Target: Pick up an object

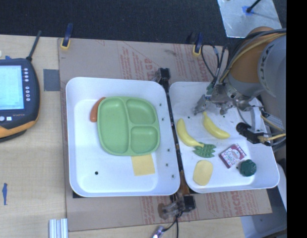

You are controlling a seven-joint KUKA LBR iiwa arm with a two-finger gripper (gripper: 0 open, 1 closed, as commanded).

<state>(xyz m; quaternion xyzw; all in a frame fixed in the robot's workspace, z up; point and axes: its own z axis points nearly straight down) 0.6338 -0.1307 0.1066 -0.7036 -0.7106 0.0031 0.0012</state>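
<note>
Currently no object appears lifted: every item seen lies on a bin floor, so the pick is still to be made. The end effector (216, 102) sits over the far part of the right bin (189, 94), low to the floor, and its finger state cannot be read from this slanted overhead view. Nothing is visible in its grip.

Nearest candidate: a small yellow banana (214, 126), just below the end effector in the picture, apart from it. A second, longer banana (187, 134) lies below and to its left, its lower end touching a green leafy piece (205, 149). Further below sit a pale yellow oval (203, 172), a red packet (232, 155) and a dark green round item (248, 168).

The left bin (76, 133), well to the left, holds a green divided plate (128, 125), a yellow square (143, 165) and an orange item (94, 110) partly under the plate.

Arm pose: the arm enters from the right, orange band (250, 58) above the wrist, wrist bent downward toward the bin. Judgement: approach stage, grasp and lift both remaining.
</note>
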